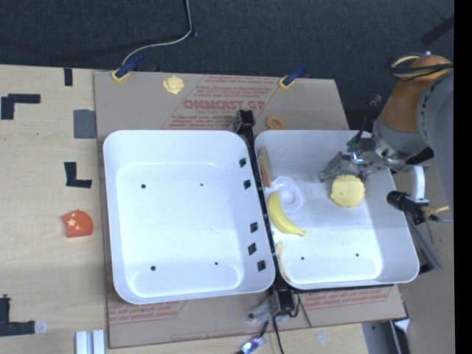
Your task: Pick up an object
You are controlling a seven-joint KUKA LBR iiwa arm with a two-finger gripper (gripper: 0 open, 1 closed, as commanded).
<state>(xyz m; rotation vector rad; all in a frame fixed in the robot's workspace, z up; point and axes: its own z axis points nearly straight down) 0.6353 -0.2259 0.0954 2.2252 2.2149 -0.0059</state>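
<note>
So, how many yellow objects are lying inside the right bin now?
2. A banana lies by the left wall of the right bin, and a round yellow object lies further right, just below the gripper. More may be hidden under the arm.

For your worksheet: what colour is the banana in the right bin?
Yellow; the banana shows best in the camera view.

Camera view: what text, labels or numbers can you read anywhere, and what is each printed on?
"CHEMCAST G.P." or close to it, in red capitals on the brown board behind the two bins; the last letters are blurred.
More faint red lettering repeats across the same board; too blurred to read.
No readable text on the bins, the banana or the arm.
</note>
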